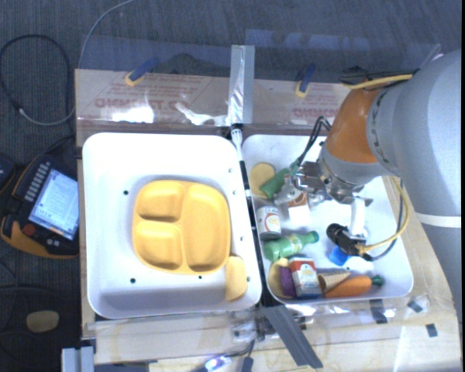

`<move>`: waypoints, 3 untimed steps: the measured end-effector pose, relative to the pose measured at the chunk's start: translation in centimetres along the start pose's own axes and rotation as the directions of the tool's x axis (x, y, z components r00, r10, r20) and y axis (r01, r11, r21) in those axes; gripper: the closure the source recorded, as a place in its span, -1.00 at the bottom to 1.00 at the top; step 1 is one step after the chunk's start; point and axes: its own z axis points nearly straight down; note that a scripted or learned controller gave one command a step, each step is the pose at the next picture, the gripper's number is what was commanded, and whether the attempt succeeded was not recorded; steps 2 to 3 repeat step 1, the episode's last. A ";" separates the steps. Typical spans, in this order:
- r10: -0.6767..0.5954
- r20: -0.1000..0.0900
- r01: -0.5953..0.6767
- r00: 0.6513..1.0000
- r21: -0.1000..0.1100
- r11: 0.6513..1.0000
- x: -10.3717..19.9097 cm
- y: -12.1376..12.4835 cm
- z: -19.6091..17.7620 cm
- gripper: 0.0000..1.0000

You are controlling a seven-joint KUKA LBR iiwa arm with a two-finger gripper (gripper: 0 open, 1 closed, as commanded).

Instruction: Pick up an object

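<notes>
We see the gripper (301, 194) low in the right bin (395, 281), over a cluster of items; whether its fingers are spread or pressed together we cannot tell. Just below lies a green bottle (288, 245), long axis running left-right, cap toward the right. A carrot (347, 286) lies near the front edge, tip pointing left.

- Both white bins (108, 208) look like smooth plastic, faintly shiny along the rims.
- The yellow tray (182, 223) has a soft matt look, plastic again.
- The green bottle (291, 245) catches the light, glossy plastic.
- The arm (422, 130) is smooth grey casing, its orange band (353, 134) satin.
- The floor (31, 37) looks like rough, dark carpet.
- Clear glossy tape (151, 107) covers the brown cardboard (108, 91).
</notes>
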 end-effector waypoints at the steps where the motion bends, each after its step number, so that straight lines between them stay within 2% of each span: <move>1: 0.005 0.006 -0.005 1.000 0.013 1.000 3.2 -0.7 -11.3 1.00; 3: 0.005 0.006 -0.005 1.000 0.013 1.000 3.2 -0.7 -11.3 1.00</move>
